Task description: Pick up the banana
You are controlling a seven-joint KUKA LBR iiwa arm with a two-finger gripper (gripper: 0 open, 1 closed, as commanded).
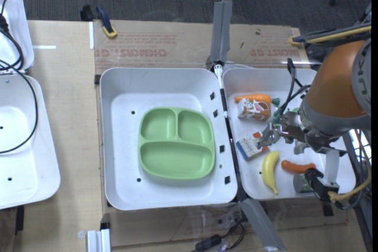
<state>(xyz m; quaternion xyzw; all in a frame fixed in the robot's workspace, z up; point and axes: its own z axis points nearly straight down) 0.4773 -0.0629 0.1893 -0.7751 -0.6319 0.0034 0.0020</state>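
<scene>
The arm point(339, 88) enters from the 3 o'clock edge, its broad orange band uppermost and the grey wrist section below it, angled down toward 8 o'clock. Cables and a black fitting hang along its 5 o'clock side. The gripper point(273, 134) sits at the wrist's 9 o'clock end, pointing toward 8 o'clock, its metal parts too cluttered to make out clearly.

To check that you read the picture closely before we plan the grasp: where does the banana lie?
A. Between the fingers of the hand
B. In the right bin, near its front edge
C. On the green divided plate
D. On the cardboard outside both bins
B: the banana lies on the floor of the right bin, near its front edge, below the hand.
</scene>
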